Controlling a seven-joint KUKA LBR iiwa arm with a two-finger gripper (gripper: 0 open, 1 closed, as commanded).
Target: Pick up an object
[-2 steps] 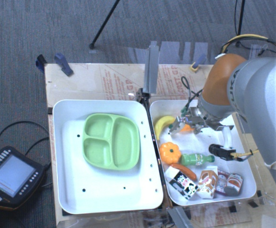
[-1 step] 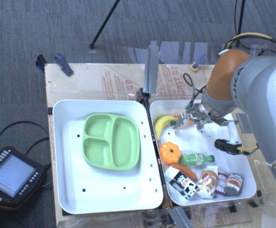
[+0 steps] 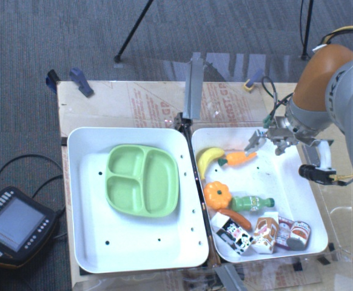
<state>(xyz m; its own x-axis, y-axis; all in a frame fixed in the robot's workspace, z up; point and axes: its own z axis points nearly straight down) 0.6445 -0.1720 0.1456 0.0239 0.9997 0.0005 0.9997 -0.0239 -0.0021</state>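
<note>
Gripper (image 3: 266,139) hangs at the far edge of the right bin (image 3: 298,190), jaws spread apart, nothing between them; grey arm (image 3: 322,96) enters from the right.

- Carrot (image 3: 239,158): just beside the jaws, on their near-left side, lying flat; the closest candidate for the pick.
- Banana (image 3: 208,159): further left of the jaws, beyond the carrot, touching its green end.
- Pumpkin (image 3: 216,195), green bottle (image 3: 252,204), cartons (image 3: 266,232): well nearer the camera than the jaws, crowded together.
- Green tray (image 3: 142,180): far left of the jaws, in the left bin (image 3: 85,223).

Risks, as judged: 1 finger may land on the carrot rather than astride it, since the jaws sit off to 1 side; the carrot tapers and may squirt out on closing; the bin wall lies close behind the fingers and could block a full descent; the banana could be nudged.
</note>
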